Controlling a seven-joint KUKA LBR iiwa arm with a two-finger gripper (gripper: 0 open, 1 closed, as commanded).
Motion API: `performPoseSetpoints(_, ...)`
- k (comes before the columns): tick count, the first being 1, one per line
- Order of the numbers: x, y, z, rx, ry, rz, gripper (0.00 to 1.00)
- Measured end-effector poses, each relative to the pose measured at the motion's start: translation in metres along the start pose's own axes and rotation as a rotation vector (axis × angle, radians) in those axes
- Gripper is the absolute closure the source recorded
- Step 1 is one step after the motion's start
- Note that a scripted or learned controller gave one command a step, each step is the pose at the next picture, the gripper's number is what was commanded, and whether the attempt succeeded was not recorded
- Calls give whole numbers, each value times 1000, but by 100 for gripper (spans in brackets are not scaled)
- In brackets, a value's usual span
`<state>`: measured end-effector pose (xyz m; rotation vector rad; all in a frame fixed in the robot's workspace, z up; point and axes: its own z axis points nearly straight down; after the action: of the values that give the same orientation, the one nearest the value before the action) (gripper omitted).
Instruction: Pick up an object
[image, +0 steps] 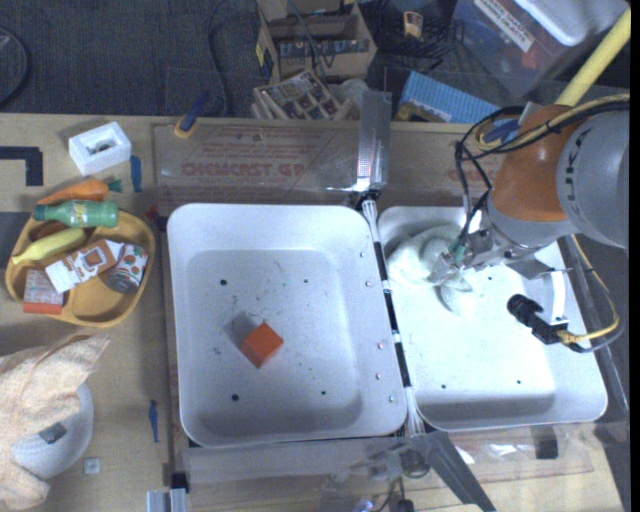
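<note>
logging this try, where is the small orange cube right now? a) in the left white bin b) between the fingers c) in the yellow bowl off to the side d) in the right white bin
a: the small orange cube sits on the floor of the left white bin, apart from the gripper, which is over the right white bin.

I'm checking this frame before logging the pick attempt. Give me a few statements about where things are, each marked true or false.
1. The orange block lies in the left bin. True.
2. The gripper is over the left bin. False: it is over the right bin, near that bin's upper left part.
3. The orange block is between the gripper's fingers. False: the block lies apart from the gripper, in the other bin.
4. A yellow bowl holding small items sits left of the bins. True.
5. The arm reaches in from the view's left. False: it comes in from the right.
</note>
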<state>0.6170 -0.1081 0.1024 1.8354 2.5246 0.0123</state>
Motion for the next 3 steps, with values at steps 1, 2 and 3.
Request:
performPoseSetpoints(1,0,0,0,0,0,0,0)
performPoseSetpoints(2,3,11,12,8,5,1,0)
performPoseSetpoints(3,-10,48,14,23,12,-10,0)
